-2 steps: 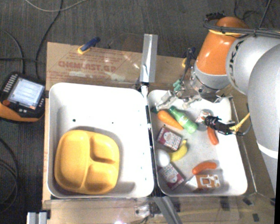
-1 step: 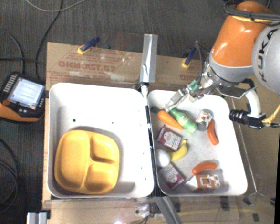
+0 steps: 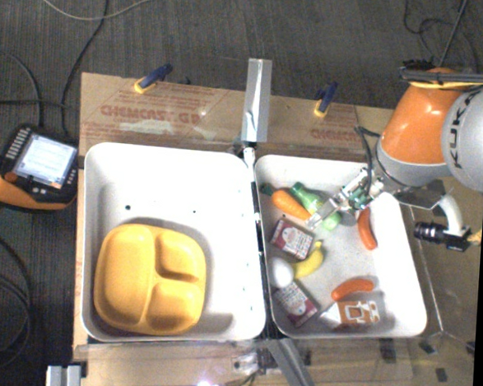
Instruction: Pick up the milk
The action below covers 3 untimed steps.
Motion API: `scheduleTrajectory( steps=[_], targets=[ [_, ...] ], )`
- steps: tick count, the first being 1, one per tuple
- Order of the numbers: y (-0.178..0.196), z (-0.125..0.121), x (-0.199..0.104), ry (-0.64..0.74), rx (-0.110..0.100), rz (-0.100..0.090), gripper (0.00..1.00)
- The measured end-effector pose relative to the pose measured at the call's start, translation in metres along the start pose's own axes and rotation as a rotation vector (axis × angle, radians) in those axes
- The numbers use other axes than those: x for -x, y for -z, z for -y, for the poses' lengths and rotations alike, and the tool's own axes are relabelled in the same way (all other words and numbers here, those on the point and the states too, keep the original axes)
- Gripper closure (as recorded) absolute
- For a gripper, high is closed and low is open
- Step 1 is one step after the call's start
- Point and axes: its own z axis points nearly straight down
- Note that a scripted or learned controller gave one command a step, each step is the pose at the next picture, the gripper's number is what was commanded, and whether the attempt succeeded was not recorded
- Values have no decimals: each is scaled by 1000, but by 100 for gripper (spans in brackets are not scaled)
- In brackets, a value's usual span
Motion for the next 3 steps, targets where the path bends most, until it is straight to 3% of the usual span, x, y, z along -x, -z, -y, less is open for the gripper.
scheduleTrajectory(
  steps=[1,2,3],
  targets=[
    [-44,12,19,88,1,1,0],
    [-41,12,36,201,-2,-16,0],
    [-48,-16,71,346,2,4,0]
  ],
)
